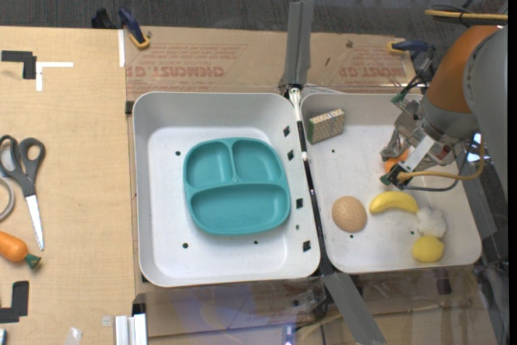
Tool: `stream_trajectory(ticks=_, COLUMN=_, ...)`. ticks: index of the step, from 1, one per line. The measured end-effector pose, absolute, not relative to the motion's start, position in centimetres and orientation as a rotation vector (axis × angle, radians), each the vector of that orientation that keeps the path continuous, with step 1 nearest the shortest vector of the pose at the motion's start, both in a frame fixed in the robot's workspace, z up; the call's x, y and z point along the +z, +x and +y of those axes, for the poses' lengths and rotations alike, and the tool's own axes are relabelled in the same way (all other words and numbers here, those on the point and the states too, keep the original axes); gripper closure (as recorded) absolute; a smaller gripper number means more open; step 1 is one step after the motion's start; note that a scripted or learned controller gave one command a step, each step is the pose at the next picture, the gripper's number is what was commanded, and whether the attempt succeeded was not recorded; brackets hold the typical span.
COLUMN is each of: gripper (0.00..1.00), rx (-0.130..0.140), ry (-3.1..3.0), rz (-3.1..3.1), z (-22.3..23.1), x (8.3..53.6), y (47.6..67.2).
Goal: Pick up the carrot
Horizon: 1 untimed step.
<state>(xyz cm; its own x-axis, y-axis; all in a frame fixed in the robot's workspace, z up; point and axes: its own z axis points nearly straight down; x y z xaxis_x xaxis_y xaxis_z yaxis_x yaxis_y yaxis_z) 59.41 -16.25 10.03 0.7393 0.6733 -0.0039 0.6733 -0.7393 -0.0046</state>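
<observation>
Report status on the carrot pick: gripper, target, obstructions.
Gripper low in right bin, small orange piece at its tip, grip unconfirmed. Banana and egg just below it. Another carrot lies outside on bench, far left.

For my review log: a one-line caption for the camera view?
Gripper low in the right bin above the banana; teal plate in the left bin.

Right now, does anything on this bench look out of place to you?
Yes. The carrot lies on the wooden bench at the far left, below the scissors, outside both bins, while the gripper works in the right bin near the banana.
</observation>
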Motion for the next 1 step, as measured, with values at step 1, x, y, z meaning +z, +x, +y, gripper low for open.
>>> stream_trajectory(ticks=1, gripper=1.00, rx=0.003, ry=-2.899, rz=-1.207, z=-13.57, x=17.27, y=63.38)
